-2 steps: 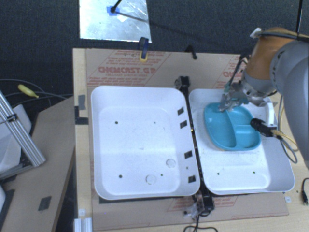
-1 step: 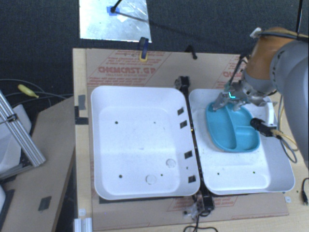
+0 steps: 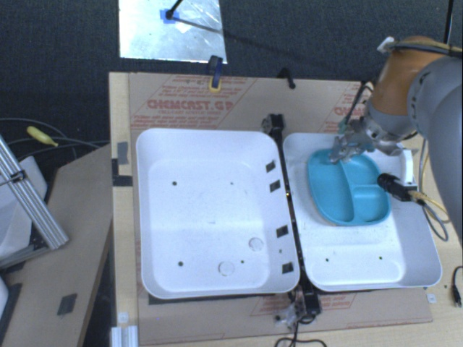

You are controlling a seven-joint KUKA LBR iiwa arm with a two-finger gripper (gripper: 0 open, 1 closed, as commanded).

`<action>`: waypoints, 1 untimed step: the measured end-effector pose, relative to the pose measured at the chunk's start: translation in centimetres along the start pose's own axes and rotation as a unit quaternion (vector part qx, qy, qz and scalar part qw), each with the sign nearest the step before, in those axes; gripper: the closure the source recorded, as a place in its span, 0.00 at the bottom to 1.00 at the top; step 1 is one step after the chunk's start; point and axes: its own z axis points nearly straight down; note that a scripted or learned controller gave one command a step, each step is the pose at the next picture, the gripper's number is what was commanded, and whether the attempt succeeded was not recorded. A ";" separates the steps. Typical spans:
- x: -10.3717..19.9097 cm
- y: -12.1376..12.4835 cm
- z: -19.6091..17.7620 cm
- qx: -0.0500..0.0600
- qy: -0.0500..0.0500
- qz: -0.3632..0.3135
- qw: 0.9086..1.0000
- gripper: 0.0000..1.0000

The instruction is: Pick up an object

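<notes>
Camera view: a bench carries two shallow white bins side by side on a sheet of brown cardboard (image 3: 195,96) with red lettering. The left bin (image 3: 155,157) has a bare white floor marked by a few small dark dots and two faint round marks near its front. The right bin (image 3: 419,262) holds one object, a blue plate (image 3: 347,190) with a divider running across it that splits it into compartments. The plate lies flat in the rear half of this bin, nearer the bin's left wall than its right, and sits at a slight angle to the bin's sides.

The grey arm (image 3: 434,100) enters from the right, with its orange band (image 3: 394,78) above the wrist. The gripper (image 3: 340,152) is down at the rear left rim of the blue plate, at or just above the plate's edge. Contact with the rim cannot be confirmed, and the state of the gripper cannot be told at this size. A black cable fitting (image 3: 391,186) projects from the wrist over the plate's right side.

Black clips (image 3: 275,166) sit along the seam between the two bins. Beyond the bench, a silvery sheet (image 3: 170,20) lies on the dark carpet.
</notes>
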 end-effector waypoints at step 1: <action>2.4 -7.3 1.5 -0.008 -0.002 0.004 1.000 1.00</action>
